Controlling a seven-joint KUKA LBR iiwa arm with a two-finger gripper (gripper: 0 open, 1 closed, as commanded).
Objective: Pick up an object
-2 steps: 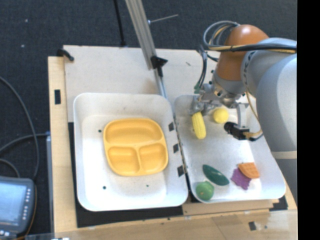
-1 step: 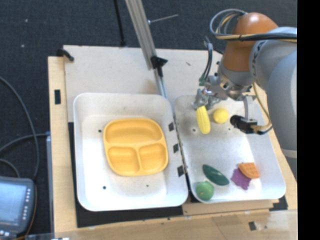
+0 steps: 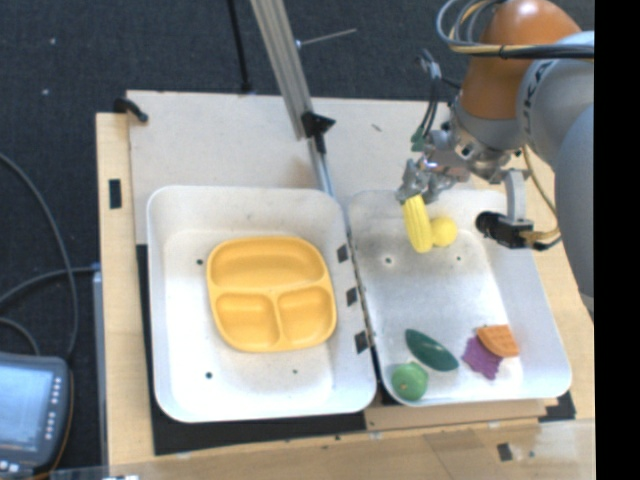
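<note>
Take the right-hand bin [image 3: 520, 298] as your landmark, the white one on the worktop [image 3: 220, 138]. At its near rim you have a round green fruit-shaped toy [image 3: 408, 379] in the near left corner, with a dark green leaf-shaped piece [image 3: 431, 349] just behind it and almost touching. To the right of those along the same near edge, a purple piece [image 3: 481, 359] lies against an orange piece [image 3: 498, 340], the orange one sitting slightly farther back and overlapping the purple. The middle of this bin's floor is bare white with a few dark specks. At the far end of the bin you will see the yellow corn cob [image 3: 417, 223], hanging nearly upright with its top end between the fingers of the pincer [image 3: 423, 187], which is clenched on it; a small round yellow object [image 3: 443, 232] sits just to the right of the cob, touching it or nearly so, and you cannot tell from this angle whether it rests on the floor. Above the pincer, the grey arm with its orange band [image 3: 500, 53] reaches in over the bin's far right corner. Left of your landmark, the second white bin [image 3: 170, 218] holds a yellow divided tray [image 3: 270, 292] lying flat near its middle. Beyond both bins, a slanted aluminium post [image 3: 280, 48] rises from the worktop near the gap between them.
</note>
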